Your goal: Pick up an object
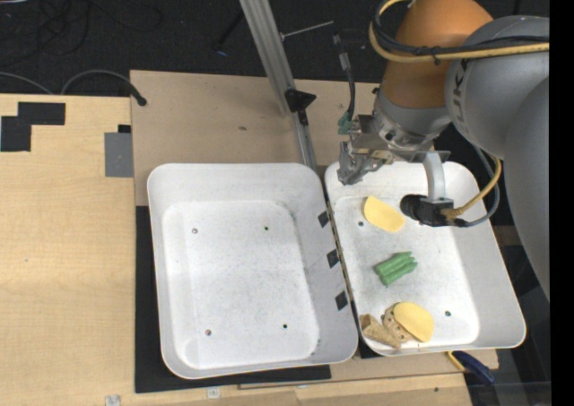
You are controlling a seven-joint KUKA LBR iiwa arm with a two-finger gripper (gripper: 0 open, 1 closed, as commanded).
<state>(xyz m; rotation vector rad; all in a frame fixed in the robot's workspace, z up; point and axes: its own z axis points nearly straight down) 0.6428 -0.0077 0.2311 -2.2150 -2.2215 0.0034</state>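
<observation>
Grey arm's end effector (352, 165) hovered over right bin's (475, 310) far-left corner, finger state unclear, yellow piece (384, 214) near, green object (395, 267) nearer.

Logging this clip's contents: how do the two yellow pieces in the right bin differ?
The upper yellow piece lies alone on bare bin floor, near the gripper; the lower yellow piece rests against a brown item at the near edge. Both are yellow, rounded and similar-sized.

Gripper (352, 165) over right bin (466, 306) – far-left corner.
</observation>
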